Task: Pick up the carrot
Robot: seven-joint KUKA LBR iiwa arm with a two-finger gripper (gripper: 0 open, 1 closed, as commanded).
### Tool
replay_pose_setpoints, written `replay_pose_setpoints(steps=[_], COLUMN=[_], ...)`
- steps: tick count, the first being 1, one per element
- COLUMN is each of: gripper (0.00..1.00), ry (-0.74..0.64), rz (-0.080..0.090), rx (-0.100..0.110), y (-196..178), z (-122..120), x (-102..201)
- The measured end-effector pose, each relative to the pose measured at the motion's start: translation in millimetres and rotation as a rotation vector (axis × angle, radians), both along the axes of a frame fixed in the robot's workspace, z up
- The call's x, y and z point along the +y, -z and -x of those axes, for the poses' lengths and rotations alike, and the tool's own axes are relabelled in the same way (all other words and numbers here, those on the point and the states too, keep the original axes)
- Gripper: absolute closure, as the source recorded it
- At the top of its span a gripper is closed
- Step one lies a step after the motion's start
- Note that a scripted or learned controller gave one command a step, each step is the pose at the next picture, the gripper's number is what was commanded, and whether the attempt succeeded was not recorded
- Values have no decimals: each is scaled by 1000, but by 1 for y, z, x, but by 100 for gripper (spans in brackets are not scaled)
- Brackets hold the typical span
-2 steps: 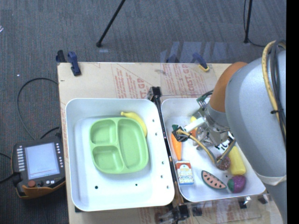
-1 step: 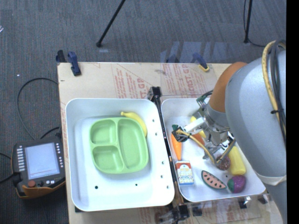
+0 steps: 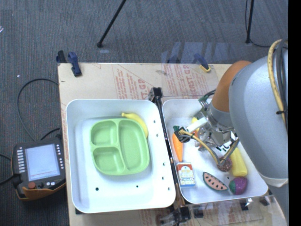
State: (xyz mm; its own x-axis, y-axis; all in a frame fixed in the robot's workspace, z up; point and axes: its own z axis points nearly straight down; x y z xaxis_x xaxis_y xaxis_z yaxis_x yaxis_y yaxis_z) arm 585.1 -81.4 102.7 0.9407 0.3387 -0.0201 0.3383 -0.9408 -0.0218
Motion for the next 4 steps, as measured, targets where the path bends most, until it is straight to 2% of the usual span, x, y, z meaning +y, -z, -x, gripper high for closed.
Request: replay_pose_setpoints(steps=[1,2,3,4], gripper=[0,100,100,0], ry=[-2,-9,-73,-70], rz=[0,-4,6,7], rx=[1,7,-14,-18], y=[0,-8,18,17], z=[0,1,59,58], x=[1,1,0,-1])
